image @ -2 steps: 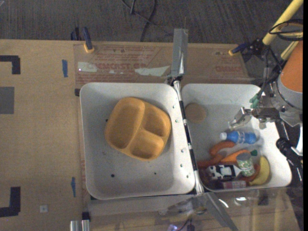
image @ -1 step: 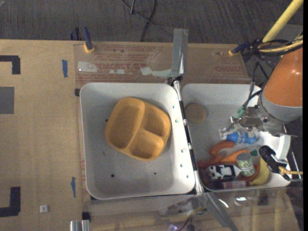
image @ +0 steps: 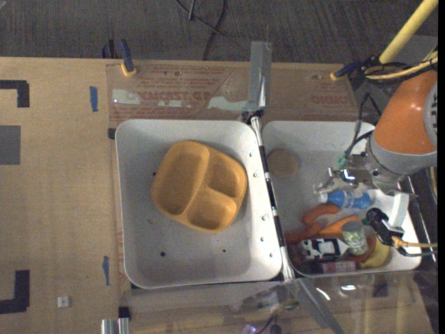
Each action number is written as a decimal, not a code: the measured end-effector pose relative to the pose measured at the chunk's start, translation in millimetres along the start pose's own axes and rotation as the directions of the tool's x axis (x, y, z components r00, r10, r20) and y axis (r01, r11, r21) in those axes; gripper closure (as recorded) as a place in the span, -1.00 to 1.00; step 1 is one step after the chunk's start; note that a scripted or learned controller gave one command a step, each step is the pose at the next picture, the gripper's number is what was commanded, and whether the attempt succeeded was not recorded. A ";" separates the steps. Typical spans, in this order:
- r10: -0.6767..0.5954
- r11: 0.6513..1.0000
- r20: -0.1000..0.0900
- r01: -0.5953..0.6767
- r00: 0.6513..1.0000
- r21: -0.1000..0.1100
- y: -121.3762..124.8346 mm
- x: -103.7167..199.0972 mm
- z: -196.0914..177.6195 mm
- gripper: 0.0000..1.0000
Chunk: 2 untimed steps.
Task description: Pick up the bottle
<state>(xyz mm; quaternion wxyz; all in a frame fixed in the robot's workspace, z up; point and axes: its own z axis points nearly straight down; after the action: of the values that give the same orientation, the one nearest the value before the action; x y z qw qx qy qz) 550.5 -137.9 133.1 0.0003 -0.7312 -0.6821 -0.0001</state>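
The bottle point(image: 350, 200) is a small blue one with a pale end, lying on its side in the middle of the right bin point(image: 309, 141). My gripper point(image: 343, 181) hangs from the grey and orange arm just over the bottle's far side, very close to it or touching it. I see nothing lifted off the bin floor.
Around the bottle lie orange carrot-like pieces point(image: 325, 223), a green-lidded jar point(image: 354, 234), a black-and-white item point(image: 323, 248) and a banana point(image: 379, 255). A tan disc point(image: 283, 163) sits at the right bin's far left. The left bin point(image: 139, 242) holds a yellow divided plate point(image: 199, 185).
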 end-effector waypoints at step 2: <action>0.277 0.961 0.001 -0.277 0.961 -0.003 64.1 -67.5 -62.5 -1.00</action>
<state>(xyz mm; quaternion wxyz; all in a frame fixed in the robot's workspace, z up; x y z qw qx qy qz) 609.8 -209.7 195.6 -0.0013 -0.8194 -0.5732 -0.0004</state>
